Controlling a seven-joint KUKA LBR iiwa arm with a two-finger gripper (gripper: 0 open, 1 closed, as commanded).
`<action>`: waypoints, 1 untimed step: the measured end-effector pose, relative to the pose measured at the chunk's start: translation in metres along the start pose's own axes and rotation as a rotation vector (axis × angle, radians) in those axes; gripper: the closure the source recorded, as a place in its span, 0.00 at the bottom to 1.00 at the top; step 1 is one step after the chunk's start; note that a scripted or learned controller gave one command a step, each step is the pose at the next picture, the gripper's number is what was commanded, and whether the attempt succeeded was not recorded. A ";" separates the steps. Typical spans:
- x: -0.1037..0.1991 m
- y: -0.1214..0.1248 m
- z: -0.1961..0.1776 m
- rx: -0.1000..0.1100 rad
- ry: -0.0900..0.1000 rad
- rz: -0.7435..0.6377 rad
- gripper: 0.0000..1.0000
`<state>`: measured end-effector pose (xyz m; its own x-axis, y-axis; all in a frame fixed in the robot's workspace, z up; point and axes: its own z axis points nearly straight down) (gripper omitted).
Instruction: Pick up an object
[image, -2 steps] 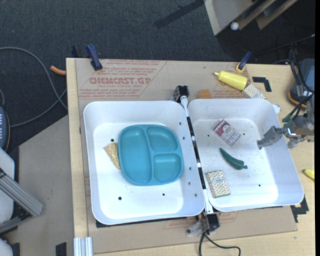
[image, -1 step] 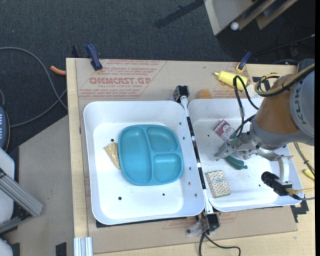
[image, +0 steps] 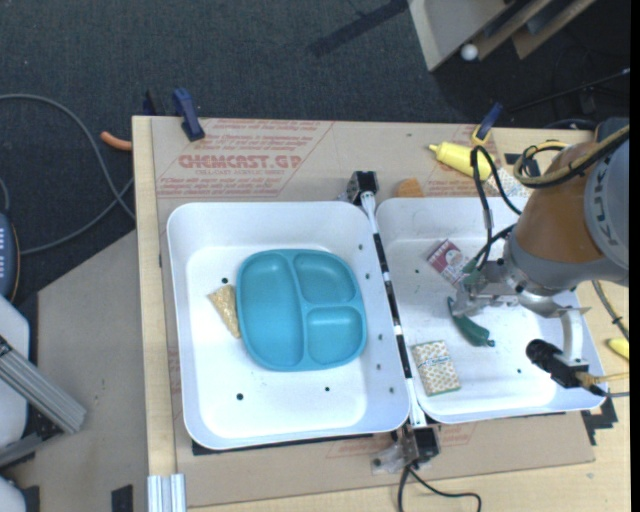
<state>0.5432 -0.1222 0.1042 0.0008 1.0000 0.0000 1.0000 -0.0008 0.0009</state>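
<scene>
Green thing (image: 474, 331): small, dark teal, long and slanted, smooth like hard plastic. It lies in the right bin (image: 500, 395) just below the claw (image: 466, 308), its upper end at the claw tip. Can't tell if the claw is grasping or released. Crinkly red-white packet (image: 443, 257) up-left of the claw, speckled square pad (image: 436, 366) down-left, blue divided plate (image: 300, 310) well left.

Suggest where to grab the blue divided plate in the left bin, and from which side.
Pinch the raised rim of the blue plate at its front edge, low in the view, coming straight down astride it. It lies flat and looks too wide to span, so the rim is probably the only hold. A tan piece abuts its left edge; the front has bare left bin floor.
</scene>
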 end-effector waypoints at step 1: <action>0.000 0.000 0.000 0.000 0.000 0.000 0.00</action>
<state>0.5431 -0.1222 0.1042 0.0009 1.0000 0.0003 1.0000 -0.0009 0.0007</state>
